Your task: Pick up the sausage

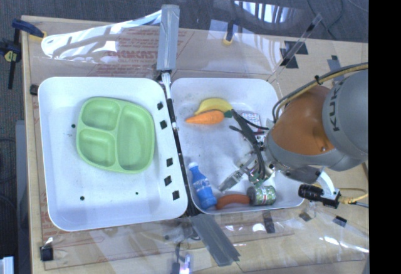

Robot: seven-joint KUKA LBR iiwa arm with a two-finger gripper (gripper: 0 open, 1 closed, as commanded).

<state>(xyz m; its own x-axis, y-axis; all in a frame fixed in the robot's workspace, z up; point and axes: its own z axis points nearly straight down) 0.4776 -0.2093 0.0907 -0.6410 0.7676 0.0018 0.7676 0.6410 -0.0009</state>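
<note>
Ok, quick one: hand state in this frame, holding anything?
Hand: low in the right bin, just above the sausage; open or closed cannot be told.

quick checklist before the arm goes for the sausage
1. Sausage in view, lying at the right bin's front edge: ok.
2. Gripper above the right bin, just behind the sausage: ok.
3. Nothing held between the fingers: cannot tell.
4. Room around the sausage: not ok, the can and blue bottle crowd its ends.
5. Carrot and banana far from the sausage: ok.
</note>
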